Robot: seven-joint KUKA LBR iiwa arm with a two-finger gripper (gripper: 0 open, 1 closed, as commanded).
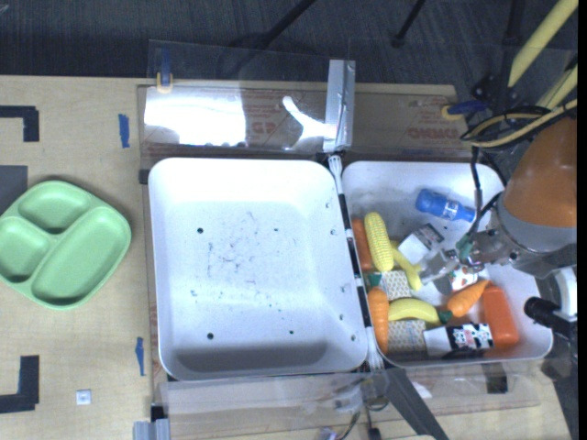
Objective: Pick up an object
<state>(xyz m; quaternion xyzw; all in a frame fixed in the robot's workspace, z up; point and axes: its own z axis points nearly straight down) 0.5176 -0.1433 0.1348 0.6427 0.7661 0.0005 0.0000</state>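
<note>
Pincer (456,266): low in the right bin, in among the toys beside the carrot; I cannot tell its state in this blurred view, and nothing shows clamped in it.
Arm (541,195): reaches in from the right, its orange band above the right bin's far side.
Task's thing: any 1 of the toys heaped in the right bin (390,174); none is lifted, all lie on the bin floor.
Nearest candidates: carrot (466,294) just below the pincer; a grey-white piece (422,246) just to its left, too unclear to name.
Risk 1: the heap is tight, so a close could likely catch 2 items or pinch an edge that slips on lifting.
Risk 2: corn cob (378,242), banana (412,310) and carrot are rounded and probably smooth, so they may roll out of the grip.
Risk 3: a push downward could shove neighbours against the bin wall instead of seating a grasp.
In the way: orange bottle (498,317) and the black-and-white bottle (461,339) crowd the near wall; blue bottle (446,206) lies apart at the far side.
Around: left bin (248,264) next to it; green divided plate (60,243) on the counter (64,108), well apart.
</note>
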